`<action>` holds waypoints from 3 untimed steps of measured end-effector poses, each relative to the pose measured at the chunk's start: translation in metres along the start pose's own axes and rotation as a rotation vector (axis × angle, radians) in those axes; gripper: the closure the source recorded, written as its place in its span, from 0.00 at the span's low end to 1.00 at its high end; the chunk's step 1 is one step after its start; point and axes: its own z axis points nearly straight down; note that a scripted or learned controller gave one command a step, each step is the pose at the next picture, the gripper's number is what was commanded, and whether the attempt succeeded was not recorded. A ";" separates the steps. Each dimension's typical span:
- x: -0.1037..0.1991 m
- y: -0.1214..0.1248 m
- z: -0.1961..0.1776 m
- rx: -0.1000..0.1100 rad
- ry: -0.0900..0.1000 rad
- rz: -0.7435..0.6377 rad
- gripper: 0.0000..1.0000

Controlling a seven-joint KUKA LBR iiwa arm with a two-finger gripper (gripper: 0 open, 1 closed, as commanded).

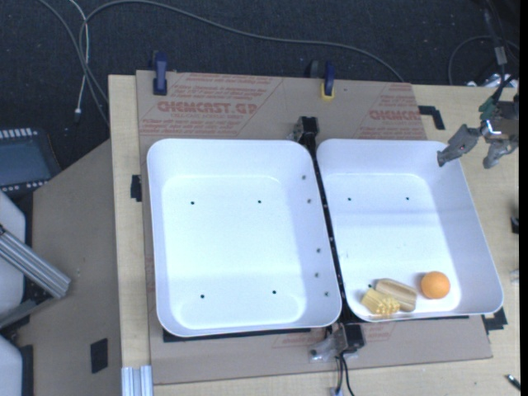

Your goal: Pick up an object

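**Operator:** Report gripper position and finger state.

**Gripper:** I, the grey two-finger metal gripper [477,148], am hanging at the upper right of the frame, just over the top right corner of the right shallow white plastic bin [396,180]. My two fingers are standing apart, one pointing toward the lower left, the other toward the right edge of the frame. Nothing is sitting between them.

**Operator:** Report the location of the pickable objects.

**Gripper:** Three objects are lying in the lower part of the right bin, toward the bottom right of the frame. The small round orange ball [435,285] is resting furthest right. The tan oblong bread-like roll [397,290] is lying just to its left, apart from it. The yellow knobbly corn-like piece [381,304] is sitting below and left of the roll, touching it or nearly so; I cannot tell which. All three are lying well apart from me.

**Operator:** Report the other bin.

**Gripper:** The left shallow white plastic bin [235,238] is occupying the centre left of the frame, sitting right beside the right bin on the pale wooden bench board [124,221].
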 end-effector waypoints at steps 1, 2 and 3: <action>0.049 -0.109 0.105 0.011 0.004 0.000 0.00; 0.144 -0.080 0.093 -0.001 0.001 -0.008 0.00; 0.084 -0.060 0.083 -0.001 -0.001 -0.060 0.00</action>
